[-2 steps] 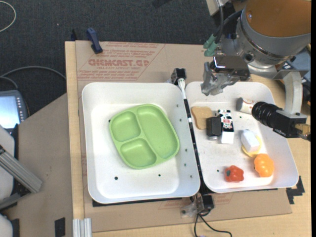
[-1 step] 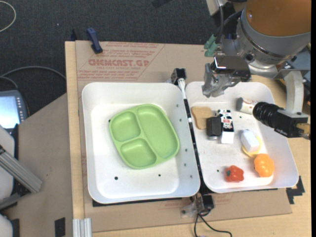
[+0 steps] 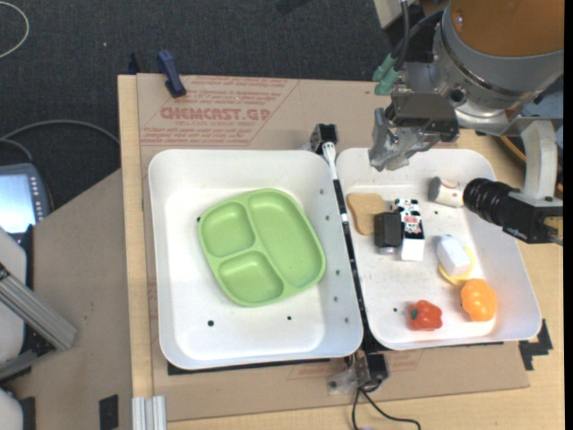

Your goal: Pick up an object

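Where cardboard underlies 2 bins

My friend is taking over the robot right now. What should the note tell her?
Gripper: above the far left corner of the right bin, nothing seen in its jaws; open or shut is unclear.
Right bin holds: tan piece, black block, black-and-white box, white oval thing, orange pepper, red pepper, small grey piece.
Left bin: green divided plate.
Done: nothing picked yet.
Left: grasp one object and lift it.
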Tool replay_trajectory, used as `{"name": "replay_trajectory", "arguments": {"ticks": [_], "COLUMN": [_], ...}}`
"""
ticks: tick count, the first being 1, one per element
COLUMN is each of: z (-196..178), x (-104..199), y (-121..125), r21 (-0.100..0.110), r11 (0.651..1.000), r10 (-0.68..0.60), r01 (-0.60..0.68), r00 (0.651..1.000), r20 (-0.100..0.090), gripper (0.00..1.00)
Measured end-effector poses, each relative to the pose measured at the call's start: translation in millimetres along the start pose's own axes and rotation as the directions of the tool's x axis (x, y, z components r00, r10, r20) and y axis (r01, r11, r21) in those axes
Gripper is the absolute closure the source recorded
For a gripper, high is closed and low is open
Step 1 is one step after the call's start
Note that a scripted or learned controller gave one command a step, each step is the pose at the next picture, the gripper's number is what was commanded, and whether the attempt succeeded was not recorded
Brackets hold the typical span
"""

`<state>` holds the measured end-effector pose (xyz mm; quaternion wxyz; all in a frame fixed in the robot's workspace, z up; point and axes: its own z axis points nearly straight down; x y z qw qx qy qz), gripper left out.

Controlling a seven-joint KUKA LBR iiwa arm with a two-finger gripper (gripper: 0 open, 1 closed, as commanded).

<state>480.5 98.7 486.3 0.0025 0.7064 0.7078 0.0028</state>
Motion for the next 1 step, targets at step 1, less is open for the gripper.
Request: {"name": "replay_trajectory", "arguments": {"ticks": [1], "z": [-10.3], "x": [0.5], "y": [0.7], "r21": [-0.003], "r11": [1.000], "r10": [-0.001], "r01": [0.001], "r00": [1.000], "r20": [0.000], "gripper": [1.00]}}
